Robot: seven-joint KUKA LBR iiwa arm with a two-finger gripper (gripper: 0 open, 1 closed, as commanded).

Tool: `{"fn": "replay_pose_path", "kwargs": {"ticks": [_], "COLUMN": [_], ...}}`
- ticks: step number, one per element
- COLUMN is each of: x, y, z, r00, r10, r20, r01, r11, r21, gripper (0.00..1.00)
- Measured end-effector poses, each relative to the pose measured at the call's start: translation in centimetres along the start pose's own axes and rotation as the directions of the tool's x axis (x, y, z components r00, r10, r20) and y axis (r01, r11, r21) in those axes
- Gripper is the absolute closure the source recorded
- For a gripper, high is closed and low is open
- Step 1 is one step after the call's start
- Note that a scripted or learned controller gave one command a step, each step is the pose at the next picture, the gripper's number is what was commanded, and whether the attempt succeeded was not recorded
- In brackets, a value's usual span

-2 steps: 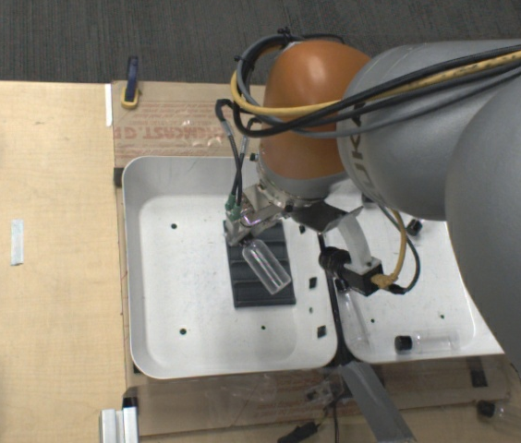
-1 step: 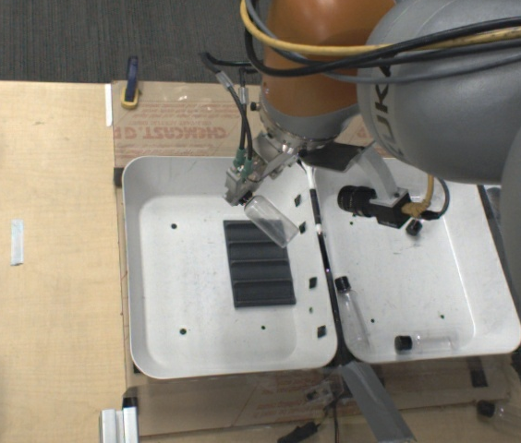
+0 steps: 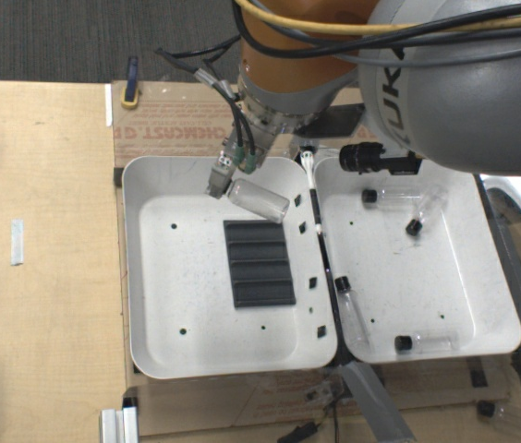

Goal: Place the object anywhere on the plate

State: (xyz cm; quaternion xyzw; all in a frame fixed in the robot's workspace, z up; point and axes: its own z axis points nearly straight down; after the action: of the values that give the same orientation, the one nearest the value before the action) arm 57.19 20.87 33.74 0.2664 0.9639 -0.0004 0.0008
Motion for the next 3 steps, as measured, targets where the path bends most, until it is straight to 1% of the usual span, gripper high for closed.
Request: {"fn": "replay_pose_path", "kwargs": {"ticks": [1,2,3], "x": [-0.6,-0.9,1.1], "y": [2.6,2.8,1.6], "z": [6.4,10.3,9.3], "r00": [0.926,0.875,0.881], "r10": [-0.377,-0.484,-0.473], "r20": [-0.002,-0.001,-0.001], "r01": [0.377,0.484,0.473], "r11": [0.926,0.875,0.881], "r21": [-0.001,-0.001,-0.002], "gripper": [1.0,1.0,1.0]}}
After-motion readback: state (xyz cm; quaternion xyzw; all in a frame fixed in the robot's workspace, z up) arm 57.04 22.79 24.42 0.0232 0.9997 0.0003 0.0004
